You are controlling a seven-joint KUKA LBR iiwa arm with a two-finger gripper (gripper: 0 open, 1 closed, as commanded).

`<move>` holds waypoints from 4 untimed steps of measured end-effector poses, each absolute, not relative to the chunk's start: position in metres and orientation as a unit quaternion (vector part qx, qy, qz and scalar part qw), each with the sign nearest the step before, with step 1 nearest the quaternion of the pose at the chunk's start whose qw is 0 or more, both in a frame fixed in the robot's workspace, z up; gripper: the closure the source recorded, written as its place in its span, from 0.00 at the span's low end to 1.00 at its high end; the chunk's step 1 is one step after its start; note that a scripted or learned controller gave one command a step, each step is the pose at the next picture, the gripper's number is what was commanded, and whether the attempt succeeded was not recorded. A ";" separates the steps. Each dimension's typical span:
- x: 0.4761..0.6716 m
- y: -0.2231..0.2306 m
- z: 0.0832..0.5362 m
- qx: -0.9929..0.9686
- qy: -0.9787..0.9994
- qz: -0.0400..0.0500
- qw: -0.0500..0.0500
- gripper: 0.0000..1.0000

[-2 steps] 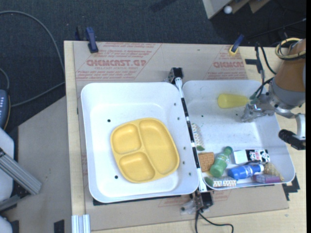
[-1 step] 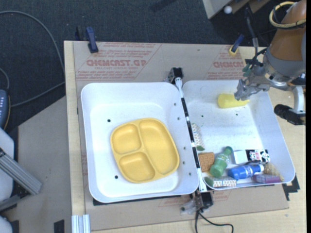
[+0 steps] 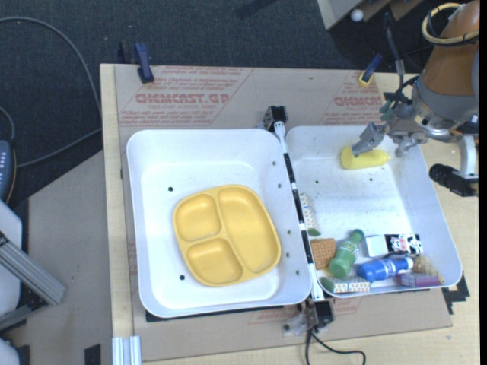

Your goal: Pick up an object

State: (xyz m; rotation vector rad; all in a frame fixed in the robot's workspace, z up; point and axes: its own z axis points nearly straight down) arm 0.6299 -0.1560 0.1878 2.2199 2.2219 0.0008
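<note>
The bench (image 3: 114, 204) of pale board carried two shallow white bins side by side. The left bin (image 3: 152, 158) held a yellow divided plate (image 3: 226, 235) with three compartments, lying flat near its middle. The right bin (image 3: 426, 204) held a heap of small things along its near edge: a blue bottle (image 3: 383, 268), a green bottle (image 3: 344, 257), a tan cracker-like square (image 3: 323, 251), a small black-and-white box (image 3: 394, 243) and a purple tube (image 3: 417, 280). The grey arm (image 3: 449, 67) with its orange band reached in from the right over the far end of the right bin. A small yellow object (image 3: 363, 159) lay in that far part, well apart from the heap. The gripper (image 3: 388, 140) hung just above it with its fingers spread wide, one on each side, and nothing was held between them.
</note>
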 end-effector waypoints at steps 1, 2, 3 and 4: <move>0.668 -0.162 0.104 0.706 0.708 0.003 0.009 0.00; 0.672 -0.162 0.120 0.706 0.708 0.007 0.016 1.00; 0.669 -0.162 0.114 0.706 0.708 0.004 0.011 0.00; 0.637 -0.176 0.084 0.707 0.707 -0.001 -0.001 0.00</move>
